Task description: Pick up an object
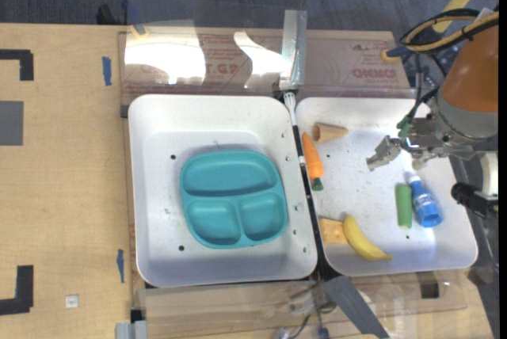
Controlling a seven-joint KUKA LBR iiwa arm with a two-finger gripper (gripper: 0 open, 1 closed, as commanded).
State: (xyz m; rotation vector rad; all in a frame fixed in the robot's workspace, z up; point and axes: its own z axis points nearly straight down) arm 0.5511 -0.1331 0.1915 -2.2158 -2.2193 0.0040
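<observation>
In the right bin (372, 112) lie several toy objects. An orange carrot (313, 159) rests along the left wall, and a tan cone (328, 131) sits near the back. A yellow banana (363, 240) and an orange wedge (333, 232) are at the front. A green cylinder (405, 204) and a blue bottle (425, 205) lie side by side at the right. My gripper (398, 156) hangs over the middle right of this bin, just behind the green cylinder and the bottle. It is open, with nothing between its fingers.
The left bin (150, 171) holds a teal divided plate (233, 198). A metal divider (293, 52) stands at the back between the bins. The arm's orange band (475, 76) and cables are at the right edge. Bare bin floor lies between the carrot and the gripper.
</observation>
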